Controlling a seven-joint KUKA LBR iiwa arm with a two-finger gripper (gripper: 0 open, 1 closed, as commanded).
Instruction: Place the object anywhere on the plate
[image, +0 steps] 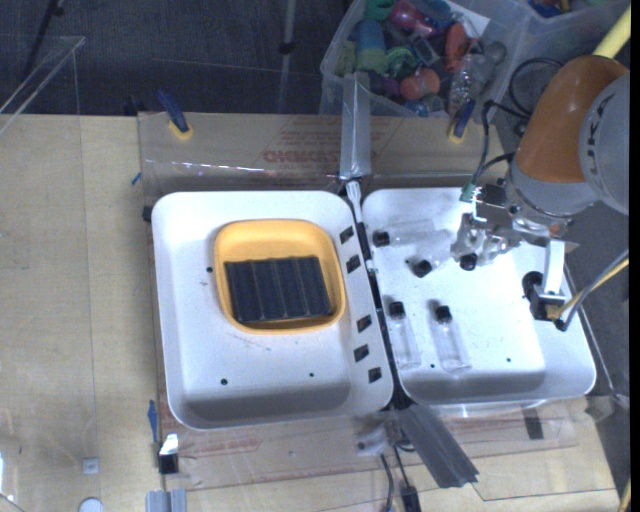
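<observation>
The gripper (468, 248), its finger state impossible to tell, hangs over the right bin (560, 375), with the yellow plate (275, 236) well left in the left bin (190, 380).

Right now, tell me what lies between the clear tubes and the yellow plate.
The two bins' meeting walls separate the clear tubes from the yellow plate. A dark ridged block covers most of the plate.

Two white bins (190, 390); one yellow plate (275, 238); four clear black-capped vials (448, 335).
</observation>
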